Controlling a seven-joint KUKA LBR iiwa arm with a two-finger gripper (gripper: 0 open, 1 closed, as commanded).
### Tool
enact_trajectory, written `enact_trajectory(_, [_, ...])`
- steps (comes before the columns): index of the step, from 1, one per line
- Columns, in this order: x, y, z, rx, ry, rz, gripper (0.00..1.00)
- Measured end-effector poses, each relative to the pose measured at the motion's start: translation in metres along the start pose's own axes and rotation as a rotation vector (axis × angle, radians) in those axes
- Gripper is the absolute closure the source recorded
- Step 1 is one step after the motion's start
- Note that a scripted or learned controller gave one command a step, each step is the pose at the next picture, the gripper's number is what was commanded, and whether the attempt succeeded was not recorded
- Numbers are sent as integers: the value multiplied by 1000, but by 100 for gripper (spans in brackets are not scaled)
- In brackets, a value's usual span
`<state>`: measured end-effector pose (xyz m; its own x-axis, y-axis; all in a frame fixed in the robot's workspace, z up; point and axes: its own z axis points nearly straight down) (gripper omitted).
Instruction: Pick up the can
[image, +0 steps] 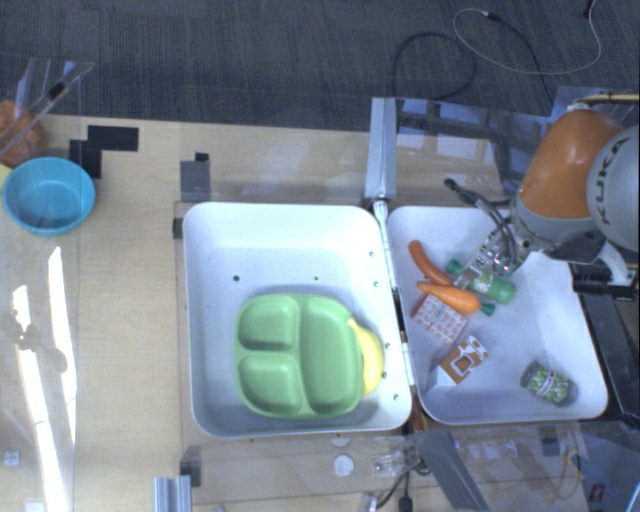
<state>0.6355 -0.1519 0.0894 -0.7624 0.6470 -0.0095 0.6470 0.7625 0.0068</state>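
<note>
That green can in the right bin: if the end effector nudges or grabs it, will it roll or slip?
The can appears to lie on its side near the right bin's front corner, so a nudge would probably roll it. Its curved, seemingly smooth wall may slip from an off-centre pinch. It looks small, so likely light.

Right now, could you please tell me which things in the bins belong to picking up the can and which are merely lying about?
Job: small green can; two-finger gripper.

Lying about: green divided tray; orange carrot; orange-red sausage; green bottle; brown carton; checked packet.
</note>
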Motion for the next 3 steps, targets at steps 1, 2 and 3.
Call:
enact_trajectory(1, [-43, -31, -2, -2, -1, -605, 100])
enact_trajectory(2, [6, -41, -1, 0, -4, -776, 100])
enact_trajectory(3, [-41, -34, -18, 0, -5, -874, 100])
